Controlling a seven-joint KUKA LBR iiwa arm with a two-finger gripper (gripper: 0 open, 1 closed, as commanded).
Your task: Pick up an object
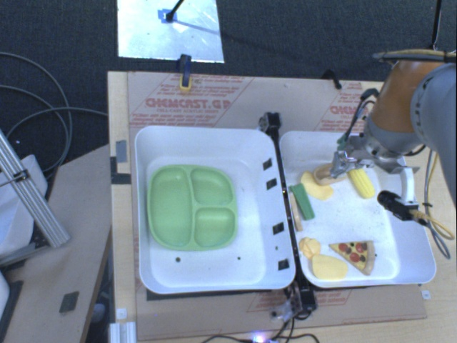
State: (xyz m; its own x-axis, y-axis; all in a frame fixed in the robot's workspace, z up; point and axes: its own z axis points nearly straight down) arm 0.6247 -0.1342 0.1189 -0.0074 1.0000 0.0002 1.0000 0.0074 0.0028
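A grey robot arm with an orange band reaches in from the right over the right-hand white bin. Its jaws hang low at the back of that bin, directly above a small tan piece of toy food, which lies on a flat pale-yellow toy piece. Just to the right of the jaws lies a toy corn cob, its long axis running from back-left to front-right. To the left and slightly forward sits a green stick, long axis running front to back, beside the divider between the bins.

The nearest thing to grasp appears to be the tan piece, almost straight below the jaws, so the coming move is likely a short drop rather than a sideways reach. The corn cob is close enough that it may get nudged.

Whether the jaws are open or closed cannot be told; the wrist and cabling cover them, and nothing is clearly seen between them. The tan piece is partly hidden too.

Near the front of the same bin lie a toy pizza slice and two yellow rounded pieces. The left bin holds a green divided plate.
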